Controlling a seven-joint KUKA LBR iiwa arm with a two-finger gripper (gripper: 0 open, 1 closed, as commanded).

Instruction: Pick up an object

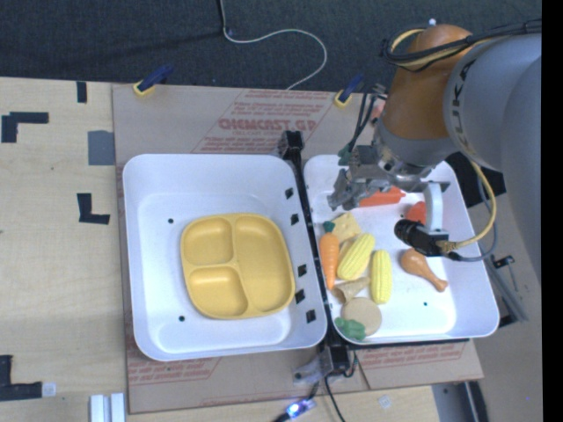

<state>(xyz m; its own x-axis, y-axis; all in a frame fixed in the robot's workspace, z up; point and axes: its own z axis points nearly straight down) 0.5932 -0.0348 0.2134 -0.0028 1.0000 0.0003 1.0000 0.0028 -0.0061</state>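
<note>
A cardboard sheet point(264, 121) covers the bench and bears 2 white bins side by side. The grey arm point(501, 95) with its orange band point(422, 77) reaches in from the right and hangs over the back of the right bin point(466, 315).

The left bin point(149, 262) holds 1 yellow plate point(236, 265) with 3 compartments, lying flat near the middle.

The right bin holds a cluster of toy food. The gripper point(352, 192) sits low over the bin's back left corner; whether its parts are apart or together cannot be told, and nothing is seen held in it. Just right of the gripper lies a red-orange piece point(384, 198), partly hidden under the wrist. A small red piece point(414, 209) lies beside it, close to a black cable fitting point(418, 236) that hangs from the arm.

In front of the gripper, a carrot point(329, 258) lies along the bin's left wall. Beside it are 2 corn cobs: 1 point(356, 255) tilted, touching the carrot, and 1 point(381, 275) upright in the view, just to its right. A chicken leg point(422, 269) lies further right, apart from the corn. A round beige piece point(361, 315) sits near the front wall, touching a small green piece point(351, 328).

Black clips point(291, 144) join the bins along the middle. A white cable point(273, 38) loops on the dark floor behind.
</note>
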